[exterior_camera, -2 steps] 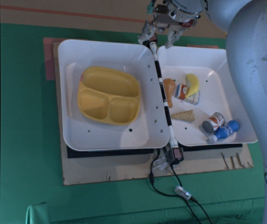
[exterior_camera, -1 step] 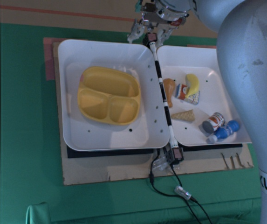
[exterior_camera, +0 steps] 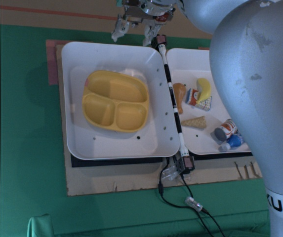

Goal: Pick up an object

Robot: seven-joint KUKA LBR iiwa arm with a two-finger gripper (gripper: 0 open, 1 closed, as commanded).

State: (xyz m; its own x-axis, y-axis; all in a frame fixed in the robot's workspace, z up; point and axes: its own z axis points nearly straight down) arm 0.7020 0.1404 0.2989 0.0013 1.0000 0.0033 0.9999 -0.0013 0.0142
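Here, hand (exterior_camera: 133, 33) spread open, nothing between fingers | hovering above far rim of left bin (exterior_camera: 77, 58) | touching nothing

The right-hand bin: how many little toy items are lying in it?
5 in the right bin: a chicken drumstick near the divider, a banana over a small carton, an ice-cream cone and a small bottle. The arm may hide more.

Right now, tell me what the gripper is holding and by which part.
Nothing is held. The gripper hangs above the far edge of the left bin, its fingers spread with only air between them. The yellow tray lies untouched in that bin.
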